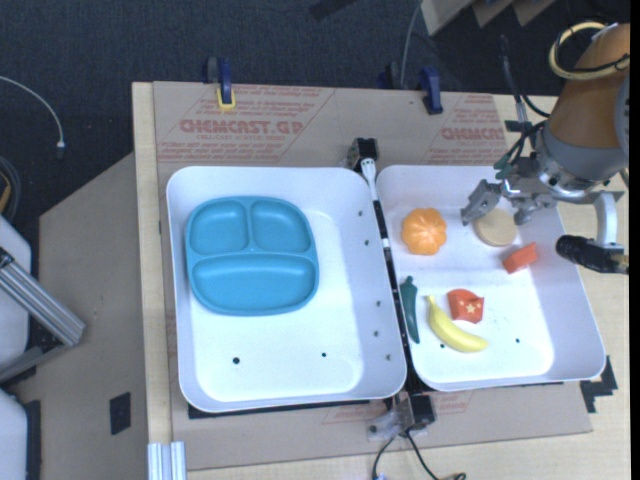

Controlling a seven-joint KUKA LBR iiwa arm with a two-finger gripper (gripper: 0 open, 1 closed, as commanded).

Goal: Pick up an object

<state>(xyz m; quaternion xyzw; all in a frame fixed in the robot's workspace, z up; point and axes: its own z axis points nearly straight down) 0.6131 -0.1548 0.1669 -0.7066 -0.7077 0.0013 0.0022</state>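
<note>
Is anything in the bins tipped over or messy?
Nothing looks spilled or broken. The blue divided plastic plate lies flat in the left white bin. The only slightly odd thing is the dark green pepper, pressed against the right white bin's left wall.

Both white bins (pixel 275 373) look like smooth, faintly glossy plastic. Well left of the end effector (pixel 500 200), the blue divided plate (pixel 252 255) is matt plastic. The desk (pixel 300 118) appears to be brown board with printed lettering. Near the metallic end effector, the banana (pixel 455 330) and orange (pixel 424 231) have a smooth, plastic-like sheen.
</note>
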